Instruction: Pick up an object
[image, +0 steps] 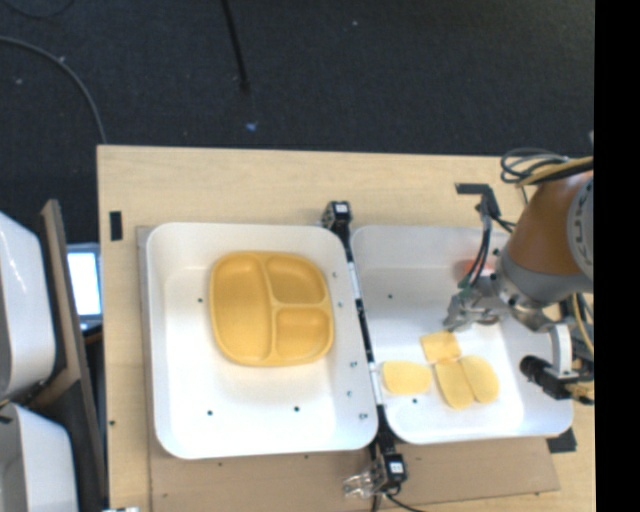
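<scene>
Pale wooden bench (200, 180) over a dark carpeted floor, with black cables trailing across the floor above it. Two shallow white bins side by side: left bin (180, 400), right bin (410, 260). In the left bin, one yellow divided plate (270, 307), three compartments, rounded corners, lying flat near the bin's middle. In the right bin, four flat pale-yellow pieces (455, 372), rounded at the edges, clustered toward the near side: one just below the gripper, one to the left, two touching side by side to the right. Something small and red at the bin's far right, partly hidden by the arm. Gripper (472, 310) low over the right bin, just above the topmost yellow piece; spread or pressed together, cannot tell.
</scene>
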